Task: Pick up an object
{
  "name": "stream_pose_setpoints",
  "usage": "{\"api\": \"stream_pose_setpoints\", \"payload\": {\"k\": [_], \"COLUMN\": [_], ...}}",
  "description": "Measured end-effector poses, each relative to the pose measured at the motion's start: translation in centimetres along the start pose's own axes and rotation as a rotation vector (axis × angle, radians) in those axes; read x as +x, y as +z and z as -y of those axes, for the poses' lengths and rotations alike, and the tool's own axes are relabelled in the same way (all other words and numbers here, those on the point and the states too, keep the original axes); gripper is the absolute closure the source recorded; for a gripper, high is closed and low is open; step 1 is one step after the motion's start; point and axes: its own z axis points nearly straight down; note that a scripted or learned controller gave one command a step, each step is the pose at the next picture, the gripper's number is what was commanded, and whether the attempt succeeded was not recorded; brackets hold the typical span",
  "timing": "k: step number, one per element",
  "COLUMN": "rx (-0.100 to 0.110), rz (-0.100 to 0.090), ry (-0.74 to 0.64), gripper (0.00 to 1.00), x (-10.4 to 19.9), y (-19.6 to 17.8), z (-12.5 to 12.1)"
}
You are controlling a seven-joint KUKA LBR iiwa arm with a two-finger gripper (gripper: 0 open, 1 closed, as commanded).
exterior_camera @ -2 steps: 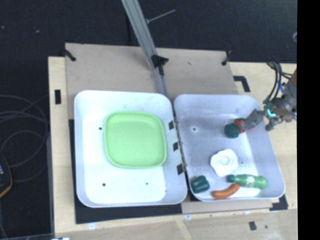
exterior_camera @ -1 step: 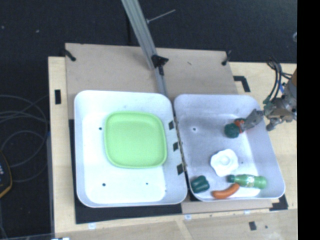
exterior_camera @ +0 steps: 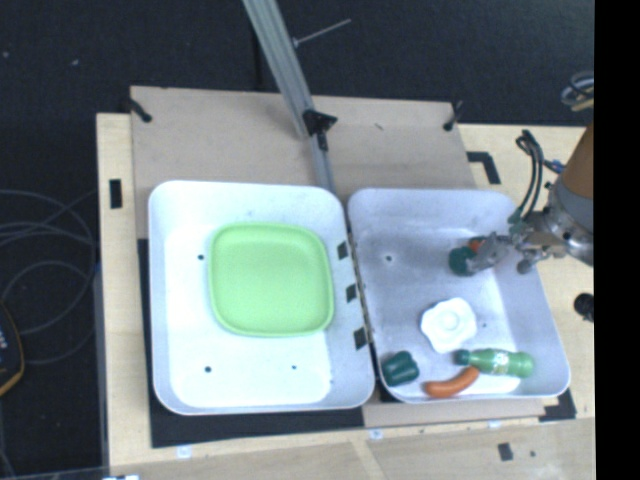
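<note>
Orange sausage (exterior_camera: 451,382) far from end effector (exterior_camera: 478,255)

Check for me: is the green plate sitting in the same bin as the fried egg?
No: the green plate lies in the left bin, while the fried egg lies in the right bin.

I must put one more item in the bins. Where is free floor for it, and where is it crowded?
Free: the right bin's upper left floor, and the left bin's strip below the green plate. Crowded: the right bin's lower part, with the fried egg toy, green bottle, orange sausage and dark green block; the gripper sits upper right.
</note>
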Motion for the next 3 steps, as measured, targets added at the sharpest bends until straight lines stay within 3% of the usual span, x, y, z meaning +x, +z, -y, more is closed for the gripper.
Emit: {"api": "stream_pose_setpoints", "payload": {"k": [1,2,3], "rx": [0.002,-0.002,-0.006], "rz": [-0.001,0.001,0.001], "ry": [0.0,0.0,0.001], "gripper": [0.0,0.0,1.0], "x": [-0.1,-0.1,-0.2], "y": [6.2,9.2,8.0], "z": [0.5,0.5,0.4]}}
